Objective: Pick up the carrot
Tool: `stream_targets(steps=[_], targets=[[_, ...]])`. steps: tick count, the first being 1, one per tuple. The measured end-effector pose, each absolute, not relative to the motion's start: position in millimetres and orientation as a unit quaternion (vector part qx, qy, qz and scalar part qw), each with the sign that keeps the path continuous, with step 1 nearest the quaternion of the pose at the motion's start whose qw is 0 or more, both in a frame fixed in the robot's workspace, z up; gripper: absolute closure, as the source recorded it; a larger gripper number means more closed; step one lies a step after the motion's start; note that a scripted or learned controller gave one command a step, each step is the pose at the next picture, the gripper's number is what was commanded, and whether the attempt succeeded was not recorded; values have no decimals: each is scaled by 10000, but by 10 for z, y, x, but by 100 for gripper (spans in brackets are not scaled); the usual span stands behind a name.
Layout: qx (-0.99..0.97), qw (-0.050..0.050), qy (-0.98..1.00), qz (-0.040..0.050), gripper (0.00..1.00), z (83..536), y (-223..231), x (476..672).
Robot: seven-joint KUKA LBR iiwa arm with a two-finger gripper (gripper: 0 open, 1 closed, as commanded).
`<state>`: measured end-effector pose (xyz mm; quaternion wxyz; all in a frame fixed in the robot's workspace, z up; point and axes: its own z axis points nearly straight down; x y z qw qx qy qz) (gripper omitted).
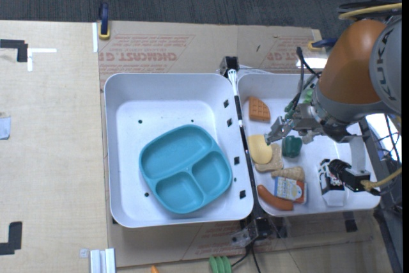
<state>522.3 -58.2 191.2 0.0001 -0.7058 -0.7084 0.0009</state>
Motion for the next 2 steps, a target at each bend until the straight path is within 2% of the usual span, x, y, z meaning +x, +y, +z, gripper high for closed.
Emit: stream_targets(steps=[1, 2], targets=[[-6735, 3, -7392, 17, 0, 1907, 102, 5468], [-6742, 1, -7385, 17, 0, 1907, 98, 5469]])
